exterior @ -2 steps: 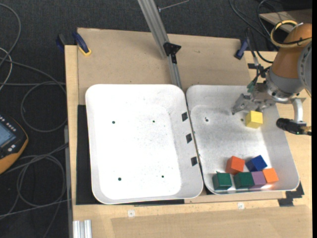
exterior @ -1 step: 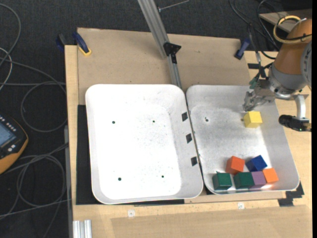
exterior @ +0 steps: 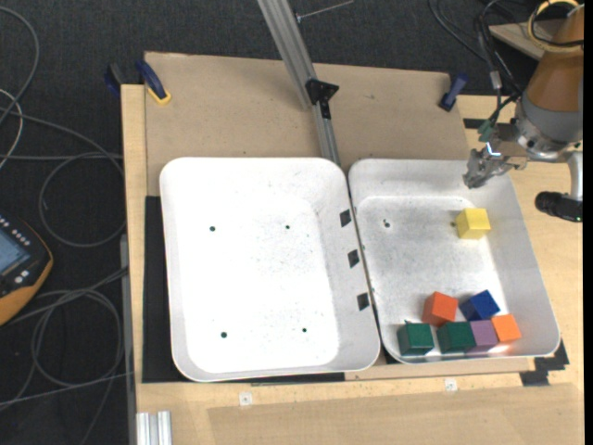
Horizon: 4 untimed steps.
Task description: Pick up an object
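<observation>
A yellow cube (exterior: 473,222) lies alone in the upper part of the right bin (exterior: 408,248). A cluster of cubes sits at that bin's near edge: an orange-red one (exterior: 441,307), a blue one (exterior: 482,305), an orange one (exterior: 506,327), a purple one (exterior: 483,335) and two dark green ones (exterior: 416,338) (exterior: 455,337). My gripper (exterior: 479,171) hangs over the bin's far right corner, up and slightly right of the yellow cube, with nothing seen in it.
The left bin (exterior: 250,267) stands beside the right one, with black clips (exterior: 352,258) on the shared rim. A slanted metal pole (exterior: 296,54) rises behind the bins. Blue clamps (exterior: 153,82) (exterior: 453,92) hold the board. Cables lie on the floor at left.
</observation>
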{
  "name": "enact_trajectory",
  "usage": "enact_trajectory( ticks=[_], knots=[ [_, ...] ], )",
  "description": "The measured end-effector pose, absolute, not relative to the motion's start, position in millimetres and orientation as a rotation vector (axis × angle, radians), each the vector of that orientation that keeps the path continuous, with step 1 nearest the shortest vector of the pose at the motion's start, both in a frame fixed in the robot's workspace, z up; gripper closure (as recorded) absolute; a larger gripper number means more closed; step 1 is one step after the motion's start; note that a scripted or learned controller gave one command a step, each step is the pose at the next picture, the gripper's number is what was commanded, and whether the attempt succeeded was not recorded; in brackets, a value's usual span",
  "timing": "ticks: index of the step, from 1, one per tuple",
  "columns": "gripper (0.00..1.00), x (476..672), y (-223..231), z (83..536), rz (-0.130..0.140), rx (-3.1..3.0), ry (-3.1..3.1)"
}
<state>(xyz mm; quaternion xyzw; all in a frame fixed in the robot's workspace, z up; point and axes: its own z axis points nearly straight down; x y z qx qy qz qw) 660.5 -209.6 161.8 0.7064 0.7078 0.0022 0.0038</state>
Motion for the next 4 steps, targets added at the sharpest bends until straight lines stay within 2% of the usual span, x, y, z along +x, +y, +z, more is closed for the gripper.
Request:
enact_trajectory(
  ticks=[1, 2, 3, 4],
  knots=[
    [1.00, 660.3, -207, 227, 0.008, 2.212, 2.217],
    [1.00, 661.3, -207, 235, 0.003, 2.217, 2.220],
    [1.00, 638.8, -165, 242, 0.001, 2.218, 2.227],
    [1.00, 624.6, -115, 253, 0.003, 2.216, 2.230]
  ],
)
